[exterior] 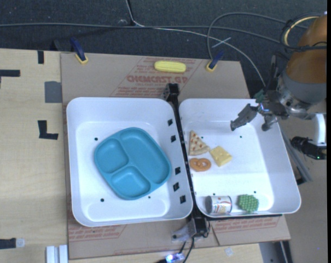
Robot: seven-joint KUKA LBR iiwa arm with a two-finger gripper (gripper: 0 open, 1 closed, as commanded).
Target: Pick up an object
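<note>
1. Two white bins sat side by side on a cardboard sheet (pixel 154 81) atop the bench. The left bin (pixel 77 147) carried a blue divided tray (pixel 132 162), lying flat and filling most of its floor.
2. In the right bin (pixel 274 163), where I worked, five small things lay in two loose groups: a pizza slice (pixel 196 143), a round pretzel-like ring (pixel 200 164) just below it and a yellow cheese wedge (pixel 220 156) just beside both, near the bin's left wall; a small can (pixel 221 204) on its side and a green bumpy piece (pixel 248 203) sat near each other along the front wall.
3. A yellow banana-like toy (pixel 169 66) rested on the cardboard behind the bins, between two blue-and-yellow clamps (pixel 79 52) at the sheet's back edge. Cables (pixel 154 26) trailed across the dark floor beyond.
4. Nothing lay directly under my fingers — the bin floor there was bare, and the food pieces were well apart to the left.
5. My arm (pixel 307 53) was cut off at the frame's right, and the can's label was too small to read.
6. My gripper (pixel 255 117) hung over the right bin's back right corner, its two dark fingers (pixel 243 117) spread apart — holding nothing, touching nothing.
</note>
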